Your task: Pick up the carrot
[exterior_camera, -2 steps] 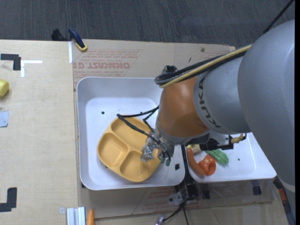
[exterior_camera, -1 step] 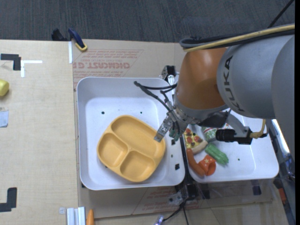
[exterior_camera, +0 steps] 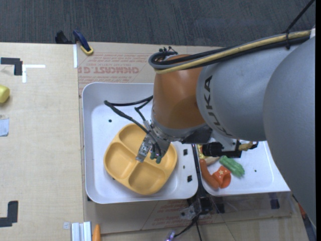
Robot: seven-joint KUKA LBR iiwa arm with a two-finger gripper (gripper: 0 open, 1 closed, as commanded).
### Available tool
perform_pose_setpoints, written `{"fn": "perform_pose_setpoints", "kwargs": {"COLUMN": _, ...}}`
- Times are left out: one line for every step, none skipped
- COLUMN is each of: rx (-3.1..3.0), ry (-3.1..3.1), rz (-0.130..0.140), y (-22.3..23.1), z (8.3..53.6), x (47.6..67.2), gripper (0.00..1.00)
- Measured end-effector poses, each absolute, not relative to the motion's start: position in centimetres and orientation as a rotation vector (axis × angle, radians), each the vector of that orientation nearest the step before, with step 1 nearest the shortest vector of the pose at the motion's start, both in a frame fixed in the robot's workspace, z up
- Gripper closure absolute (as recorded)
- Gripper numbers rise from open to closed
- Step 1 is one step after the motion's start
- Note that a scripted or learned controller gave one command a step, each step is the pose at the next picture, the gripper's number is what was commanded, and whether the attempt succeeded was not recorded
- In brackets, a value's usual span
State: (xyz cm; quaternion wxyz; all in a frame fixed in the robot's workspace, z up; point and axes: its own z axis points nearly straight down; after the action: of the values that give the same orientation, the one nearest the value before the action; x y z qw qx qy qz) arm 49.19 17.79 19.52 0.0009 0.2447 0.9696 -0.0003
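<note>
The carrot (exterior_camera: 222, 176) is a short orange piece with a green leafy top (exterior_camera: 232, 166). It lies in the right bin (exterior_camera: 262, 178) near that bin's left wall. My gripper (exterior_camera: 151, 154) hangs over the left bin (exterior_camera: 94, 134), above the right half of a yellow divided plate (exterior_camera: 120, 162). Its two fingers point down and stand slightly apart, with nothing between them. The carrot is well to the gripper's right, across the wall between the bins. The arm's orange band and grey body hide the back part of both bins.
A long red-orange item (exterior_camera: 206, 175) lies just left of the carrot, against the dividing wall. A black cable (exterior_camera: 125, 112) loops across the left bin. A yellow object (exterior_camera: 3, 94) sits at the bench's far left edge.
</note>
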Motion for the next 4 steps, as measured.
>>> {"fn": "perform_pose_setpoints", "kwargs": {"rx": 1.301, "ry": 2.86, "rz": -0.002, "y": 18.7, "z": 17.3, "x": 47.8, "gripper": 1.0}}
{"fn": "perform_pose_setpoints", "kwargs": {"rx": 2.034, "ry": 2.392, "rz": -0.008, "y": 21.7, "z": 20.7, "x": 48.3, "gripper": 1.0}}
{"fn": "perform_pose_setpoints", "kwargs": {"rx": 2.615, "ry": 1.74, "rz": -0.009, "y": 19.9, "z": 16.7, "x": 47.8, "gripper": 1.0}}
{"fn": "perform_pose_setpoints", "kwargs": {"rx": 2.511, "ry": 1.878, "rz": 0.02, "y": 22.7, "z": 10.3, "x": 48.3, "gripper": 1.0}}
